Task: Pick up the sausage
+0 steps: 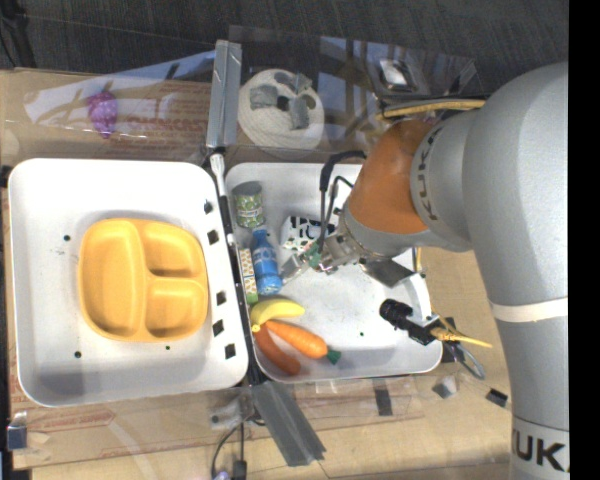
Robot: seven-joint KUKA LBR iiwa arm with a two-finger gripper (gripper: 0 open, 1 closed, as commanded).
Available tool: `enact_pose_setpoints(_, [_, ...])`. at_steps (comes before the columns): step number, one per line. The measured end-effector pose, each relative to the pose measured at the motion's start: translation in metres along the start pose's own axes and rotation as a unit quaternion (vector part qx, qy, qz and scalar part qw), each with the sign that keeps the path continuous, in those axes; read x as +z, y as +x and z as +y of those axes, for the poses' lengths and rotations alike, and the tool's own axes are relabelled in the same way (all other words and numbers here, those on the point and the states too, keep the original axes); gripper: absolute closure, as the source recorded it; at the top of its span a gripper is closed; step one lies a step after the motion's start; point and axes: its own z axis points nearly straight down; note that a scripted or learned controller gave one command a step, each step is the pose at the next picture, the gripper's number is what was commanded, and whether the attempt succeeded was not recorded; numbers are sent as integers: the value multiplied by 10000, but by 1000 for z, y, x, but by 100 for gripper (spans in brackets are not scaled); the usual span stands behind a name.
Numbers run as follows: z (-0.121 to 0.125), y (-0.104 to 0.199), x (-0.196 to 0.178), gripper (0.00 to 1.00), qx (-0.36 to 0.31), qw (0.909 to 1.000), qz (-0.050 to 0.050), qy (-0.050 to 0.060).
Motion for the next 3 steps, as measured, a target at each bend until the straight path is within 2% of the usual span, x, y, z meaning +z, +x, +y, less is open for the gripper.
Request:
enact_pose_setpoints(1, [67, -18, 2, 0, 112, 9999, 59, 33])
enact_pose_setpoints(2, [18, -1, -2, 0, -697, 9976, 4, -28])
enact_pose_setpoints(3, [82, -48, 8, 0, -423, 9986, 243, 198])
